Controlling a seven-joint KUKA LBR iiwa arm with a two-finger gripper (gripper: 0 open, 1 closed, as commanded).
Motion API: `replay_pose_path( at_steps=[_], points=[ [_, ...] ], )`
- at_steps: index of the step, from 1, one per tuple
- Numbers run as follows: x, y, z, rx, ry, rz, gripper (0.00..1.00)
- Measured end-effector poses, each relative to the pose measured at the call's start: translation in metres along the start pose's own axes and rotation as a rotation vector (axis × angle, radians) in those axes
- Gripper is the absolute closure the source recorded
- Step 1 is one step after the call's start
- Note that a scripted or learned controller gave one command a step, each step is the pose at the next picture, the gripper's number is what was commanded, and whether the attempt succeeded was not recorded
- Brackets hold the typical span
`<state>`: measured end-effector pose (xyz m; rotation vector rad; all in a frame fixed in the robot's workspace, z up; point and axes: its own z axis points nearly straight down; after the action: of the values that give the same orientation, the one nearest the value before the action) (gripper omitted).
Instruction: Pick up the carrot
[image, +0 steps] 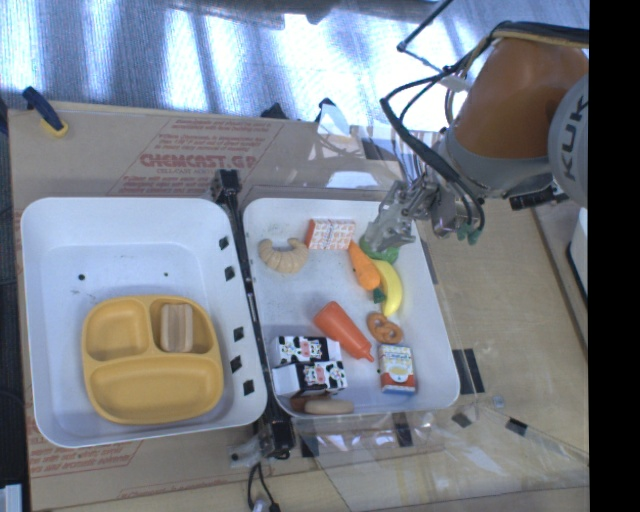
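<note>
The carrot (361, 267) is a small orange piece lying at a slant in the right bin (432, 300), with a bit of green at its upper right end. My gripper (386, 236) hangs over the bin's far right part, its tip just above and to the right of the carrot's upper end. Nothing shows between its tips. A larger orange cone-shaped piece (342, 331) lies lower in the same bin.
Around the carrot lie a banana (392, 288), a pretzel (384, 327), a juice box (397, 368), a cracker box (330, 233), a croissant (284, 254) and two milk cartons (311, 363). The left bin (60, 240) holds a yellow divided plate (150, 385).
</note>
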<state>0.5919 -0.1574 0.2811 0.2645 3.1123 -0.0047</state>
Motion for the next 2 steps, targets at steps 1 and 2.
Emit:
replay_pose_path(
  at_steps=[1,2],
  points=[
    [0.074,0.000,0.114,-0.004,0.028,-0.104,1.00],
    [0.091,0.022,0.014,0.001,0.010,0.216,1.00]
  ],
)
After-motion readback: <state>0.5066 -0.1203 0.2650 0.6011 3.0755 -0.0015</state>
